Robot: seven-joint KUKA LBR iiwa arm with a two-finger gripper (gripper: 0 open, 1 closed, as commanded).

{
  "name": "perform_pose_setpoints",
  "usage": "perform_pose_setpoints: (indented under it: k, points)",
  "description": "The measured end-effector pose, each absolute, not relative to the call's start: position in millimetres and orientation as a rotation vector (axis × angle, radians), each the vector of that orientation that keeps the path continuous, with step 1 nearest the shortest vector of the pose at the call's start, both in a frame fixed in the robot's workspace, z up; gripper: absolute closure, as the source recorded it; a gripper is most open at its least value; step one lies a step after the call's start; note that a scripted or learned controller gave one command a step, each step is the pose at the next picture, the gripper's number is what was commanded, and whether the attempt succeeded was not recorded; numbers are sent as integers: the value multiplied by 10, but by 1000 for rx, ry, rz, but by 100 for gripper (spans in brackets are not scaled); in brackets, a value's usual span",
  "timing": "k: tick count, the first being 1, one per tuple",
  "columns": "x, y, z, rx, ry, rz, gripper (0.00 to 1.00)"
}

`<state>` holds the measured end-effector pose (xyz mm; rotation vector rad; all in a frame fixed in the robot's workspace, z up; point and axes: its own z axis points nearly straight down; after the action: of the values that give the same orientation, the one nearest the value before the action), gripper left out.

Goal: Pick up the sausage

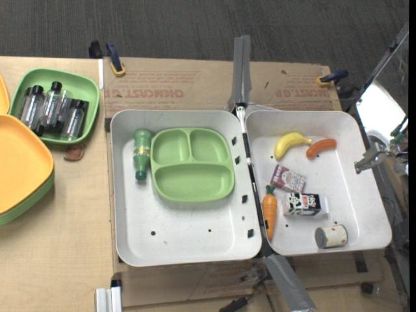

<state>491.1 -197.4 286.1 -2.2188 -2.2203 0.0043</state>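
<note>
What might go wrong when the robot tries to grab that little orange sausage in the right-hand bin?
1. The sausage lies right next to the banana, their ends nearly touching, so the gripper may nudge or grab the banana instead.
2. The sausage sits near the far right corner of the right bin, so the descending gripper could bump the wall.
3. It looks small and rounded, so it may slip or roll away.

— How is the light behaving over the bench?
— Evenly and brightly; the white bins are glowing without glare, and things are casting only faint, soft shadows.
— Anything blowing out?
— A white patch at the right edge is overexposing, and fine detail is looking slightly soft.
</note>
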Motion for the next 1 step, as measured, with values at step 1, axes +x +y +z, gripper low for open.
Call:
perform_pose_setpoints:
  k: [1]
  points:
    - [5236, -1808, 1595, -2110, -2325, 2, 0]
